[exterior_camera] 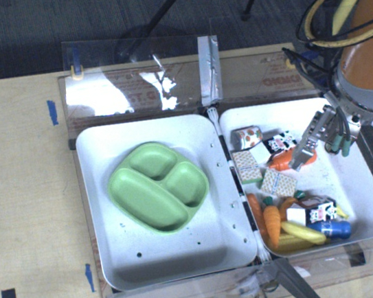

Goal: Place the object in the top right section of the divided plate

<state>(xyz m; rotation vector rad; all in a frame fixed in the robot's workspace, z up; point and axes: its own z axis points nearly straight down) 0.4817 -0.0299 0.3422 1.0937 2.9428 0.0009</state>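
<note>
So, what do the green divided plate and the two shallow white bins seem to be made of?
The green divided plate looks like moulded plastic with a matte finish: even colour, soft rounded ridges, no sharp glare. The two shallow white bins, left and right, are probably smooth plastic or coated metal; their rounded corners and faint sheen leave it open.

The plate [159, 186] looks like smooth, matt green plastic; the bin [118, 252] holding it is white, glossy plastic; beside it, the bench [24, 224] is pale matt wood.

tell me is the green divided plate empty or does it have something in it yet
Empty. All three sections of the green divided plastic plate show bare green, and the toy items lie in the right white bin.
</note>
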